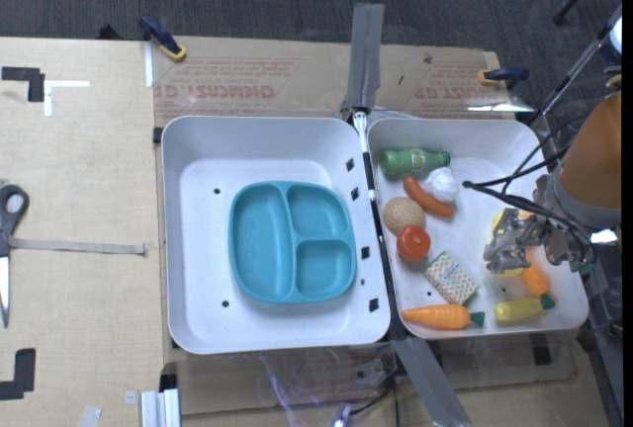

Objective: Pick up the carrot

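1. The carrot (pixel 436 317) lies on its side at the front edge of the right bin (pixel 465 131), orange body pointing left and its green stub end toward the right.
2. Just above it and to the right sits a small patterned box (pixel 451 277), tilted on the diagonal, near the carrot but not clearly touching it.
3. To the carrot's right, along the same front edge, is a yellow piece with a green tip (pixel 523 308); a small orange piece (pixel 535 280) lies just above that.
4. Further back in the right bin are a red tomato (pixel 413 242), a tan round item (pixel 404 214), an orange sausage-shaped item (pixel 426 197) beside a white lump (pixel 442 183), and a green bottle (pixel 414 160) lying on its side near the back wall.
5. The gripper (pixel 508 252) hangs over the right part of that bin, well apart from the carrot and close to the small orange piece; whether its jaws are apart or together cannot be made out among the metal and cables.
6. The arm (pixel 593 168) comes in from the right, its orange band showing.
7. The left bin (pixel 198 148) holds 1 blue divided plate (pixel 293 242) with 3 compartments.
8. On the bench (pixel 69 178) at the far left lies a pair of scissors (pixel 8 217).
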`<action>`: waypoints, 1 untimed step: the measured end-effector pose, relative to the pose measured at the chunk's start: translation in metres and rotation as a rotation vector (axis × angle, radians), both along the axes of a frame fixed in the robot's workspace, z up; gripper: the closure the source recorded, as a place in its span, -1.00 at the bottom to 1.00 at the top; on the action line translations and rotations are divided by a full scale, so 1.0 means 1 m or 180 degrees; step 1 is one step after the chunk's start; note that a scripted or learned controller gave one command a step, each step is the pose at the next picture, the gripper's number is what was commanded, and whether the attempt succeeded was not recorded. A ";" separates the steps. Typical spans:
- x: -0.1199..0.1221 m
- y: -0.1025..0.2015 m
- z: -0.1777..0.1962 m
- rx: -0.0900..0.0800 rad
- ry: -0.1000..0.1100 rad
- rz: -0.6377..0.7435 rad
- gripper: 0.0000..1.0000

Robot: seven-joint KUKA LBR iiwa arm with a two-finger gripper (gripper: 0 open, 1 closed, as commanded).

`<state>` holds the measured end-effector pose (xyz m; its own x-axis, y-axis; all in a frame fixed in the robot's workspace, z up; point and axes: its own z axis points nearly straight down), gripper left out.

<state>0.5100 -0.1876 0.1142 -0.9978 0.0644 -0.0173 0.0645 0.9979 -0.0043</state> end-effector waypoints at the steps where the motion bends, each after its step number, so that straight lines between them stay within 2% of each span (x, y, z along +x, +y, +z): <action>1: 0.000 0.000 0.000 0.0001 0.0000 0.0000 -1.00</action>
